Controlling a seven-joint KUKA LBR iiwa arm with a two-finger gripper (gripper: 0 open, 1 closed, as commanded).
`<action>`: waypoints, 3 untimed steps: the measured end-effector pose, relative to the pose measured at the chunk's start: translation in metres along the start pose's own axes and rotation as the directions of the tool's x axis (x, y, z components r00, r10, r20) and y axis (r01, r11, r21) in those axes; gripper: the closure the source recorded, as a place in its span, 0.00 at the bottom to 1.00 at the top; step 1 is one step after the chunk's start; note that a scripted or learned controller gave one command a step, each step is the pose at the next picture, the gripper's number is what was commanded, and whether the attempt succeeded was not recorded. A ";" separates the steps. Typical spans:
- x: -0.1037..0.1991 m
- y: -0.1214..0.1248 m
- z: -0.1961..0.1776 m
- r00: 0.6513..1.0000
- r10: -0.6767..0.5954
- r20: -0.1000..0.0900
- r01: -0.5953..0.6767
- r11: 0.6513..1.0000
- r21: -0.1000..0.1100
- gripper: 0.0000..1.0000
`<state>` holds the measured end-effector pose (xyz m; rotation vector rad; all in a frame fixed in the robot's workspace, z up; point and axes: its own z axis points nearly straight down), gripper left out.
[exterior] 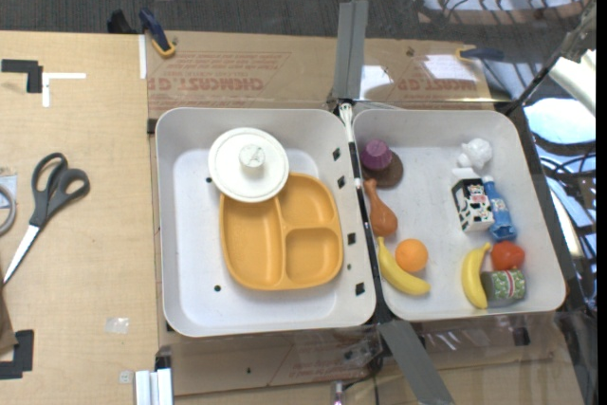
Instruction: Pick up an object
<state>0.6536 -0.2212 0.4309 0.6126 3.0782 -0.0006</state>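
Pincer condition could not be told, whether spread or pressed together, and no object was recorded between its fingers. Every candidate for picking lay at rest in the two bins. The left bin (180, 299) carried a yellow divided tray (282, 242), with a round white lid (248, 164) overlapping the tray's 11 o'clock corner. The right bin (531, 166) carried the smaller items: a purple piece (377, 155) at 10 o'clock; a brown drumstick-shaped toy (380, 210) just below it, against the dividing wall; an orange (411, 254) touching a banana (400, 274) at 7 o'clock; a white crumpled item (474, 151) at 1 o'clock; a cow-patterned carton (470, 204) beside a blue packet (501, 217) toward 3 o'clock; and a second banana (472, 278), a red tomato (508, 254) and a small can (505, 286) clustered at 5 o'clock. Scissors (45, 194) lay on the table (85, 299), well apart from both bins, at its 9 o'clock side. Assessment: the task stood at its beginning. No item appeared lifted or tilted. Choice of target, approach, closure and lift all remained outstanding. The purple piece and the white crumpled item, standing apart from their neighbours, were judged the easier picks; the 5 o'clock cluster risked disturbing adjacent items.
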 end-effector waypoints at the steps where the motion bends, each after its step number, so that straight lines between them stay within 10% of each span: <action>1: 0.017 -0.007 0.012 0.953 -0.304 0.001 0.304 0.953 -0.001 1.00; 2: -0.002 0.000 0.012 0.950 -0.311 0.002 0.311 0.950 -0.001 1.00; 3: 0.004 -0.001 0.007 0.782 -0.624 0.003 0.624 0.782 -0.001 1.00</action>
